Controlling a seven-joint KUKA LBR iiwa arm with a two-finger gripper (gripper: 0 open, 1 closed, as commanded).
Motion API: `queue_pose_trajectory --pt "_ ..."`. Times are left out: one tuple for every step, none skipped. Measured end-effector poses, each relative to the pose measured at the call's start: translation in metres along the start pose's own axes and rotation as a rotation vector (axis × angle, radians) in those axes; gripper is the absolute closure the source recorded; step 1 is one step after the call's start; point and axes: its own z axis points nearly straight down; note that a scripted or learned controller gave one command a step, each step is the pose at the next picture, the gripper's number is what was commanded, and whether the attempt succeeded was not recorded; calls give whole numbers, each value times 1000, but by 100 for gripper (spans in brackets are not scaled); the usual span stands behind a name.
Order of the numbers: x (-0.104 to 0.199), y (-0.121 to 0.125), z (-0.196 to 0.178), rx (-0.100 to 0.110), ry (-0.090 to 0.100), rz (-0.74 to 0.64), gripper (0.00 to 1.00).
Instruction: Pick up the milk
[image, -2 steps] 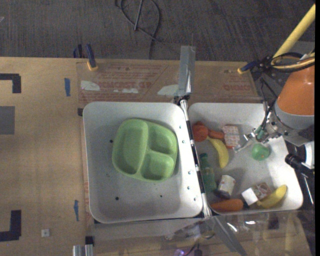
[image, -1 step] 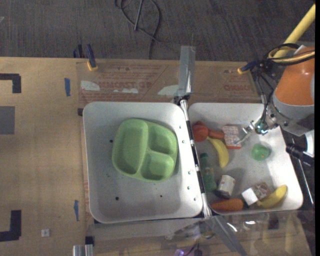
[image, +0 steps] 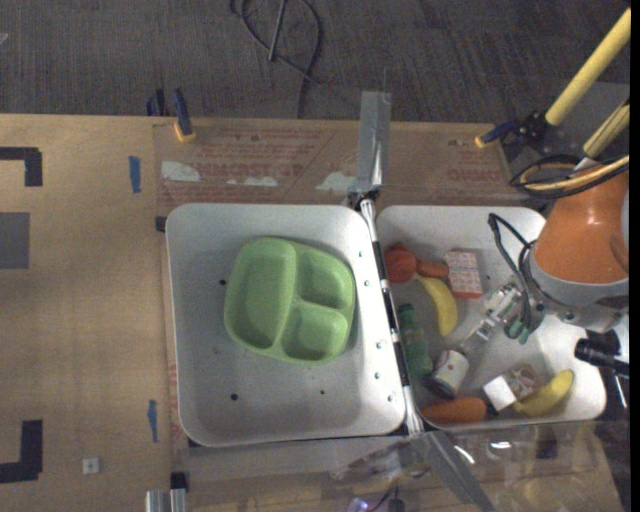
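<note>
Camera view
Left bin (image: 190, 330): held a green divided plate (image: 291, 299) near its middle.
Right bin (image: 575, 405): held the food items and the arm's reach.
Milk (image: 508, 388): a small white carton lay near the right bin's front edge, touching the left end of a banana (image: 548, 394).
Second banana (image: 440, 303): lay lengthwise in the middle of the right bin, just right of a dark green bottle (image: 413, 340) along the left wall.
Tomato (image: 399, 263): sat in the rear left corner, beside a pink wafer pack (image: 463, 272).
Carrot (image: 455, 409): lay along the front edge, left of the milk.
Can (image: 450, 372): stood tilted just above the carrot.
Hand (image: 490, 325): hung over the middle of the right bin, apart from the milk; whether it was released or clenched could not be told.
Arm (image: 585, 240): grey with an orange band, came in over the right bin's right edge.
</note>
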Motion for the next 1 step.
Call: queue_pose_trajectory --pt "51 -27 -43 0 1 17 0"
